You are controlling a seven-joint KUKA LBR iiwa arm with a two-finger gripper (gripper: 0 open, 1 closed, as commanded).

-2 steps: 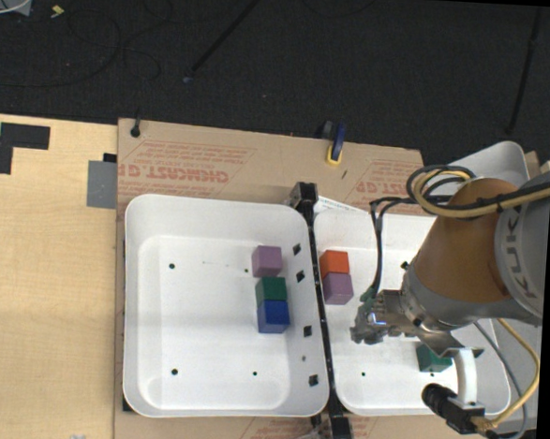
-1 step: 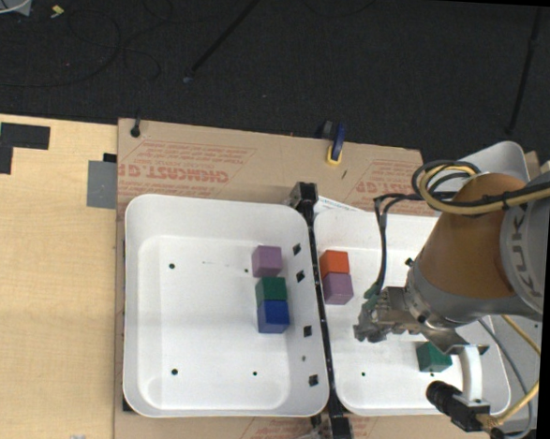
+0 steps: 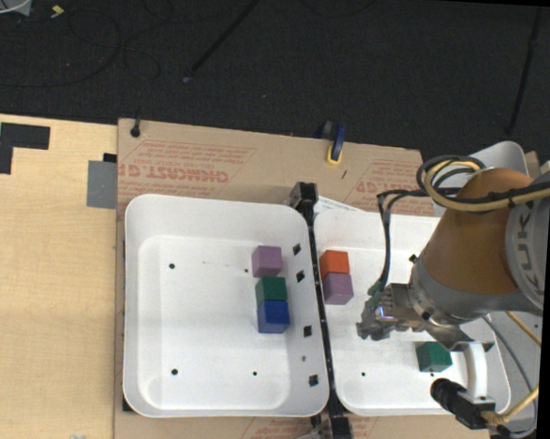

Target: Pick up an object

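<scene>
In the right bin (image 3: 357,389) an orange block (image 3: 335,261) sits against a purple block (image 3: 338,287) near the divider. A green block (image 3: 432,356) lies further right, partly under the arm. My gripper (image 3: 375,322) hangs low over the right bin's floor, just right of the purple block and left of the green one, with nothing seen in it. The left bin (image 3: 153,346) holds a purple block (image 3: 267,259), a green block (image 3: 272,288) and a blue block (image 3: 273,315) in a column near its right wall.
The arm's orange-banded wrist (image 3: 476,237) covers the right bin's right side. Black clips (image 3: 305,195) join the bins along the central divider. A blue and yellow clamp (image 3: 335,145) sits at the cardboard's back edge.
</scene>
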